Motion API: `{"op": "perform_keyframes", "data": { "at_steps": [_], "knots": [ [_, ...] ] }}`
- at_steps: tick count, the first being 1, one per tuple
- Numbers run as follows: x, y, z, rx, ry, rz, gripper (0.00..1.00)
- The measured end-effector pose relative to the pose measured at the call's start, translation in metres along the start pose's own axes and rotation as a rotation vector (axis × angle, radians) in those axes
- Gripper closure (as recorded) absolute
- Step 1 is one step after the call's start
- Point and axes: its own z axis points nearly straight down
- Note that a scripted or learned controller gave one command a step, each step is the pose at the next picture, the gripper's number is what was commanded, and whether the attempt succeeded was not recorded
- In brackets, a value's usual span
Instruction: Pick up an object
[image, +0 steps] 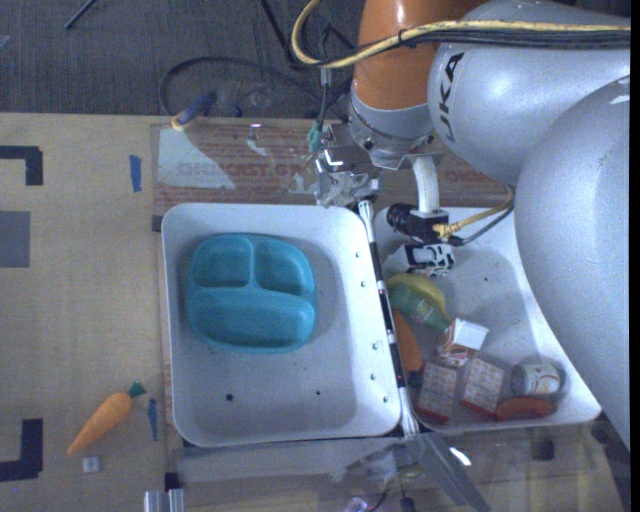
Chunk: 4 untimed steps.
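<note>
Orange carrot (100, 422) lies slantwise on the surface (80, 300), green top toward the white bin (350, 300); I cannot tell the jaws' state.

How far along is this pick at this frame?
Done: nothing visibly lifted; the blue plate lies in the left bin, the cartons and can in the right bin. In hand: the gripper sits by the left bin's upper right corner, apart from them. Left: reaching an object, grasping, lifting.
</note>
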Motion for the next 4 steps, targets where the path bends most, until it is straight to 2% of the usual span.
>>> {"op": "perform_keyframes", "data": {
  "at_steps": [1,3,4],
  "knots": [
    [0.093,0.012,-0.001,0.001,0.0,0.041,1.0],
    [0.096,0.013,-0.023,-0.006,-0.003,0.034,1.0],
    [0.103,-0.072,-0.004,0.005,-0.001,0.082,1.0]
  ]
}}
